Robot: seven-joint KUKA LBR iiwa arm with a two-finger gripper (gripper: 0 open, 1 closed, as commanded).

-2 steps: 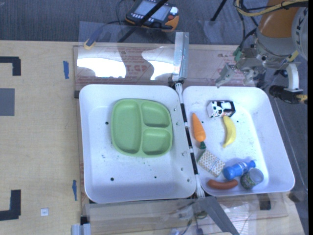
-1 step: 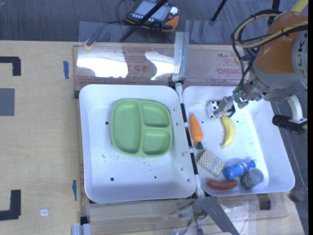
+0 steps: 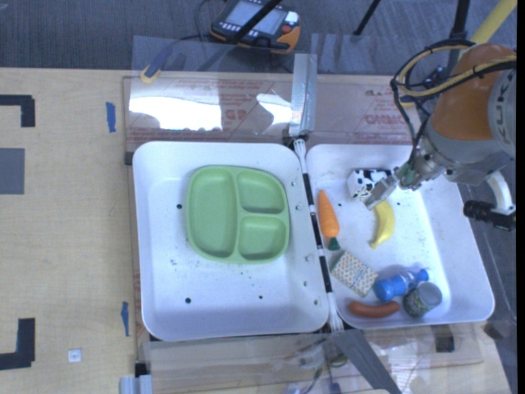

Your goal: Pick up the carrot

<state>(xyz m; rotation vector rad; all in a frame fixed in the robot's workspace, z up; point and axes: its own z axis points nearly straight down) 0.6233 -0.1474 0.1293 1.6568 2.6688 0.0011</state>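
Against the left wall of the right bin (image 3: 472,245), the carrot (image 3: 327,214) is seen lying lengthwise, untouched. Well to its right, the gripper (image 3: 382,190) is poised between a black-and-white toy (image 3: 361,181) and a banana (image 3: 382,224); whether its fingers are released or clenched cannot be told. A green divided plate (image 3: 238,213) is held in the left bin (image 3: 156,245).

I can't read any text here. The reddish print on the clear sheet (image 3: 246,105) behind the bins is too faint, and the far handheld device (image 3: 254,19) screen is blurred.
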